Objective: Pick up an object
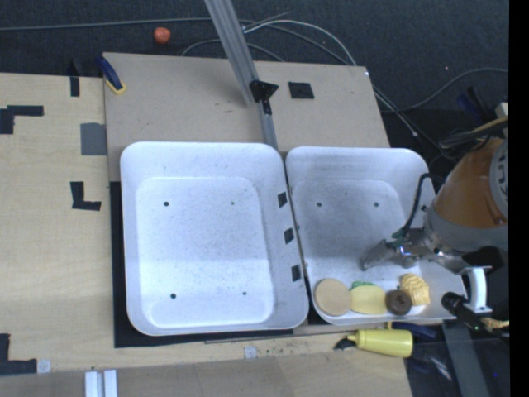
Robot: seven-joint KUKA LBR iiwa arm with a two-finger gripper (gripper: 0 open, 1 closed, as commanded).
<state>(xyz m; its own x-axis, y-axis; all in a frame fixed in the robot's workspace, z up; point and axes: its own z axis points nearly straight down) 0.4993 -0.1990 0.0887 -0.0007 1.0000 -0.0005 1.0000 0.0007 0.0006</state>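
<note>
Closest to me, just outside the right bin's (355, 160) near edge, I see a yellow tool (384, 341) with a black tip lying on the bench.

Inside that bin, along the near wall, the small things sit in a row. There is a tan round disc (332, 296), then a bit of green (361, 285) peeking out behind a pale yellow lump (369, 299). Next is a dark brown ring (398, 302), touching the lump, and a yellow ridged piece (414, 288) just past the ring. They are packed close, so each one crowds the next.

A little farther into the bin I see the gripper (376, 256). It hangs just behind the row and holds nothing. I cannot tell how its tip is set. The arm (471, 201) comes in over the bin's right wall, its orange band bent low, with the wrist pointing left.

To the left of this bin sits the left bin (202, 238), touching it side by side.

Beyond both bins a grey pole (235, 48) slants across a brown board (215, 102). Farthest off, a small orange ball (162, 34) lies on the dark floor.
</note>
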